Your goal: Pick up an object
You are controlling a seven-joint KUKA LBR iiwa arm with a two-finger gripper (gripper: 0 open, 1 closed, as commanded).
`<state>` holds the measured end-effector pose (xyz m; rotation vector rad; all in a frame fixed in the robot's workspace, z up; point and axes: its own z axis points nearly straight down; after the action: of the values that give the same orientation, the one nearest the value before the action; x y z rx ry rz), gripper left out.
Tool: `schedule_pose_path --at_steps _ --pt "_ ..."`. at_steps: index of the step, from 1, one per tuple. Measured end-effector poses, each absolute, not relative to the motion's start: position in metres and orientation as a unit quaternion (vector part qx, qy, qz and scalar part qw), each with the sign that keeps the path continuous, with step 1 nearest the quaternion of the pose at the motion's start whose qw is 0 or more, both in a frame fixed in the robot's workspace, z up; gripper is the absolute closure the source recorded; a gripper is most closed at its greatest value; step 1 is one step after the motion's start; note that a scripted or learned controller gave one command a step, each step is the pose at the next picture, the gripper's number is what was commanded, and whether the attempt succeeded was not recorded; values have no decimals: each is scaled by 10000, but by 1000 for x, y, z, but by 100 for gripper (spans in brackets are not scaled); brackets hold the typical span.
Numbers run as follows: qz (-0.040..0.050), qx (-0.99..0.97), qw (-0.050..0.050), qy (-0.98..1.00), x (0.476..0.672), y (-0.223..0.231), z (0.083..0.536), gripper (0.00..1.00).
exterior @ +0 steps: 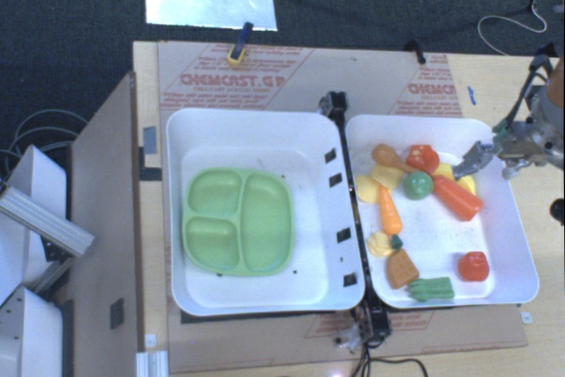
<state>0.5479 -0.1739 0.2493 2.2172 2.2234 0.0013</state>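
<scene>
The right bin (pixel 508 229) holds several toy foods: a red tomato (pixel 422 157), a green ball (pixel 418 184), an orange carrot (pixel 389 209), a long red-orange pepper (pixel 456 197), a small red piece (pixel 474 266), a green piece (pixel 430 288), a brown piece (pixel 402 267) and yellow bits (pixel 372 184). My gripper (pixel 477 158) reaches in from the right edge and hovers over the bin's upper right part, just above the red-orange pepper. Nothing shows between its fingers.
The left bin (pixel 207 137) holds a green divided plate (pixel 238 221). Black clips run along the wall between the bins (pixel 340 181). Cardboard lies under both bins, with a yellow-blue clamp (pixel 238 49) at the back edge.
</scene>
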Motion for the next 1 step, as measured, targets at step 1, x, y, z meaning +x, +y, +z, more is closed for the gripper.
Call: schedule_pose_path --at_steps 1 --pt "-18 7074 -22 7068 562 -208 156 0"
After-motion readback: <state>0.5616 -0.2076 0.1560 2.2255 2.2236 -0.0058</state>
